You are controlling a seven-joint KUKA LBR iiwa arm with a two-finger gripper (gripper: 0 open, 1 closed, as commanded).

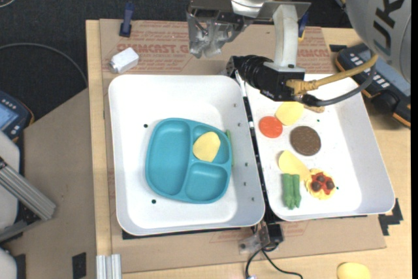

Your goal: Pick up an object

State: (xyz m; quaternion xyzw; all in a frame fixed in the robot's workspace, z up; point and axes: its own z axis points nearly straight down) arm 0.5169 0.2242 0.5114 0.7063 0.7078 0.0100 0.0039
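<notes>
— What's in the bins?

— The left bin [124, 140] holds a blue divided plate [186, 163] with a yellow piece [207, 146] in its upper right section. The right bin [366, 160] holds an orange disc [270, 127], a brown disc [305, 140], two yellow pieces, green beans [290, 191] and a small red-topped piece [321, 184].

— And the tool?

— The tool [212, 36] hangs above the bench's far edge, beyond the left bin; I cannot tell how its grip is set, and nothing shows in it.
</notes>
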